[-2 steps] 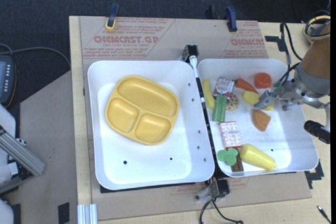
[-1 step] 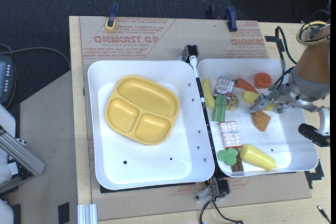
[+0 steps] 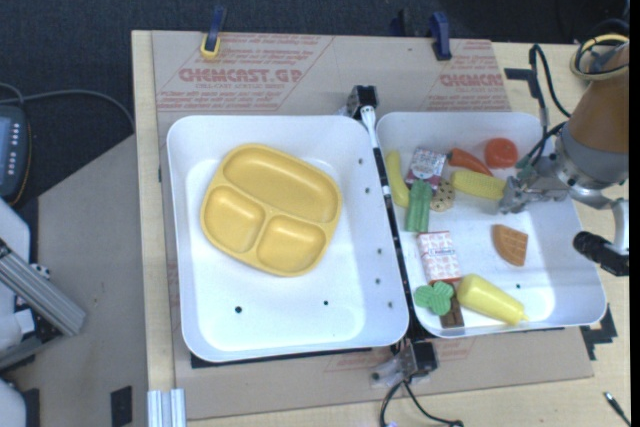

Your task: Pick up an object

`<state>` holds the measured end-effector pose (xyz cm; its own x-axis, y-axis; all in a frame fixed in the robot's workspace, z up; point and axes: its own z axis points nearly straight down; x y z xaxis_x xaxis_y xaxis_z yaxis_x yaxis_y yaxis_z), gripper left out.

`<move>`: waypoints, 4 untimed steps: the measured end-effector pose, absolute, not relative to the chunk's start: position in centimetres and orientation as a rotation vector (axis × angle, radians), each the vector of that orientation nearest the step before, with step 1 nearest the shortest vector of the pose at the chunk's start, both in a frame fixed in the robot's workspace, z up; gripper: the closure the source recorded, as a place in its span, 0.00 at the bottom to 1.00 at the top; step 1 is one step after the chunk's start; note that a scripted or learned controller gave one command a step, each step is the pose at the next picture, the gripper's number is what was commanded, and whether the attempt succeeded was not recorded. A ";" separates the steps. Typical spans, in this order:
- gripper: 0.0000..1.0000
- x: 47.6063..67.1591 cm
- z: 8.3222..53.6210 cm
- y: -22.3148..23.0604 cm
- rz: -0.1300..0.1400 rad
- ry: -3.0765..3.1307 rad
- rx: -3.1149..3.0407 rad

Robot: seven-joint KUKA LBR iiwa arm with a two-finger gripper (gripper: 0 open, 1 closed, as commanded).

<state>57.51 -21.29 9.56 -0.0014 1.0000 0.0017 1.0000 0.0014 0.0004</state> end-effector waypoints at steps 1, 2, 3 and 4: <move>1.00 56.6 14.7 -21.5 -0.003 -2.224 -2.227; 1.00 57.4 20.0 -22.4 -0.003 -2.226 -2.226; 1.00 57.5 22.7 -22.4 -0.002 -2.226 -2.225; 1.00 56.2 23.7 -17.7 -0.001 -2.225 -2.215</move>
